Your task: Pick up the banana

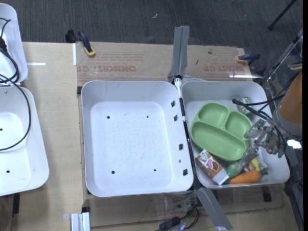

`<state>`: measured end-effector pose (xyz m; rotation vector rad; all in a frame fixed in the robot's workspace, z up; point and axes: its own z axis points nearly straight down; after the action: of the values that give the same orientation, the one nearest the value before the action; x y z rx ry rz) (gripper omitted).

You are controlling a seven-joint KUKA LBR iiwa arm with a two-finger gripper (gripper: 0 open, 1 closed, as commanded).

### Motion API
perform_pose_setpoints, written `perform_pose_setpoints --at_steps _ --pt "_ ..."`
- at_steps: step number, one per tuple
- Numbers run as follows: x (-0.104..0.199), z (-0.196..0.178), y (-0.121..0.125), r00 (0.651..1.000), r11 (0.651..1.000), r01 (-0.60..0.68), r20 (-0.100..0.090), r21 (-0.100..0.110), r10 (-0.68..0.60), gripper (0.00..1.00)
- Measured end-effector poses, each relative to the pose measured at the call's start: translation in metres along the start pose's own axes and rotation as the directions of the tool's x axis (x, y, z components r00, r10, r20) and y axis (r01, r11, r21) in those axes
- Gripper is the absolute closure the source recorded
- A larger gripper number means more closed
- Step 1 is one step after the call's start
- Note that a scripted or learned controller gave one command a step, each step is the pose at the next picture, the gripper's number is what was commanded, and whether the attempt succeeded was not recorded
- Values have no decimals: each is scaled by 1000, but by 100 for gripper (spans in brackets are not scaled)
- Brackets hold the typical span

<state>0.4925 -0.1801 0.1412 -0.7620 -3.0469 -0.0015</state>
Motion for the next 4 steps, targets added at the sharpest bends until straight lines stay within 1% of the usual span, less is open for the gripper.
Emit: perform_pose_setpoints --at_steps 1,2,3,4 --pt "-4 37 12 1000 1000 7 26 -11 -6 0" --pt "-7 31 13 999 1000 5 36 -13 -4 100" --pt "0 -16 62 1000 1000 -9 14 -4 9 100" --pt "38 -89 103 1000 1000 -17 2 1 17 100"
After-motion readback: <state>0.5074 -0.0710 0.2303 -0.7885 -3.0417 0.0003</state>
